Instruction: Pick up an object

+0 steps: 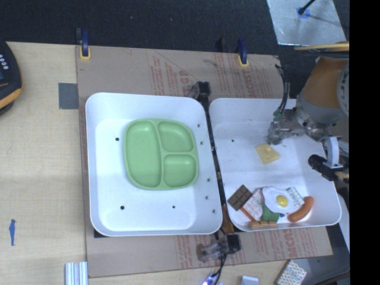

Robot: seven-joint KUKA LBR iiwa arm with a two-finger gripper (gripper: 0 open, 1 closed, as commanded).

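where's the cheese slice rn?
In the right bin, upper middle of its floor: the yellow cheese slice lies just below the gripper, apart from the food pile along the bin's lower edge.

The arm is grey metal with a broad orange band above its wrist. Its hand is dull silver-grey, with dark cables running along it.

Arm enters from the right edge, orange band uppermost, wrist angled down and leftward. Gripper sits low over the right bin's far half, near its middle.
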